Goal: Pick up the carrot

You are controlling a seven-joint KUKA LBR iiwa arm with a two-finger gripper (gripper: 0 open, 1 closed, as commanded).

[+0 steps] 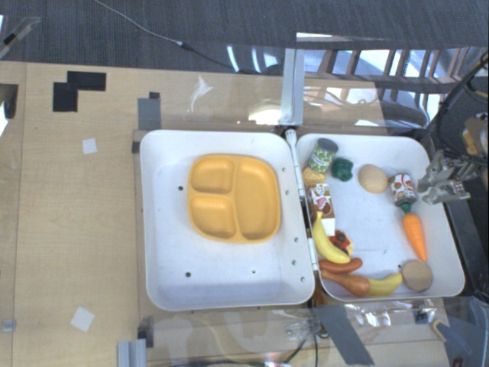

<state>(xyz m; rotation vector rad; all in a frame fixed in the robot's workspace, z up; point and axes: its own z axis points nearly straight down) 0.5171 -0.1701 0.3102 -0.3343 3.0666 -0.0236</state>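
**Carrot not gripped yet**

Camera view: you have the metal two-finger pincer [445, 183] at the right white bin's [382, 142] right rim; can't tell its state. The orange tapered carrot [415, 235] lies below and just left of it. Risk: a small red-and-white can [403, 190] stands immediately left, so a descent could clip it.

I see a yellow divided plate [232, 197] lying in the left bin [164, 281]. In the right bin [447, 277] I see two bananas [328, 243], two sausages [341, 267], a green piece [341, 170], a beige egg-like ball [373, 179] and small cans [402, 189]. Both bins sit on the wooden worktop [69, 228].
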